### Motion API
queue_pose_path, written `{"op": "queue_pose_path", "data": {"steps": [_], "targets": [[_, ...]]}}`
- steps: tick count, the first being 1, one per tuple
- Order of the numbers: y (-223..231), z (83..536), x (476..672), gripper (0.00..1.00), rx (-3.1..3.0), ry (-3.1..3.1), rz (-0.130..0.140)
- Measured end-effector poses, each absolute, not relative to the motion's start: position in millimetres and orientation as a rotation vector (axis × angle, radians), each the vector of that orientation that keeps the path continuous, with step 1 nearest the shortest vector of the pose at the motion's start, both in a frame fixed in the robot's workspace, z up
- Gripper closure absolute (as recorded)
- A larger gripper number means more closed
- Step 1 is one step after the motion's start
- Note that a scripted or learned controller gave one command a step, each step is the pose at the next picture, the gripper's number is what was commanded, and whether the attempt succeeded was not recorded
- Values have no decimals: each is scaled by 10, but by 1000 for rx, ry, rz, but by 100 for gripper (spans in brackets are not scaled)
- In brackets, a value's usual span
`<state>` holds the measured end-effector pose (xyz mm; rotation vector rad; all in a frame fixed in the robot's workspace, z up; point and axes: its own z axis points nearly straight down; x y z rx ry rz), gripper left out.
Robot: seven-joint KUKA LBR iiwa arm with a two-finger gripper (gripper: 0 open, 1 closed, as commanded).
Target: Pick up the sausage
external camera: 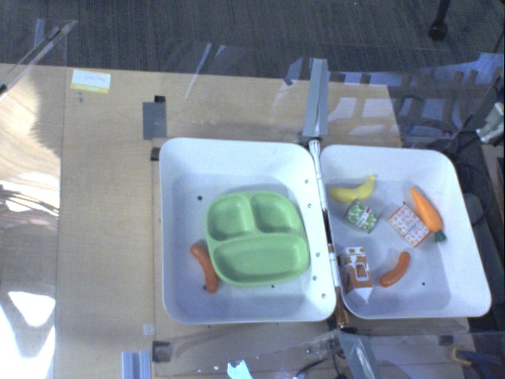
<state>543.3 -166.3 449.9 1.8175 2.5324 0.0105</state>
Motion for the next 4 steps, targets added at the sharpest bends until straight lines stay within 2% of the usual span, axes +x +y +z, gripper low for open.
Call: {"op": "queue_pose_path", "data": {"steps": [4], "targets": [[-1601,5008,5525,100,1748,2524,29]]}}
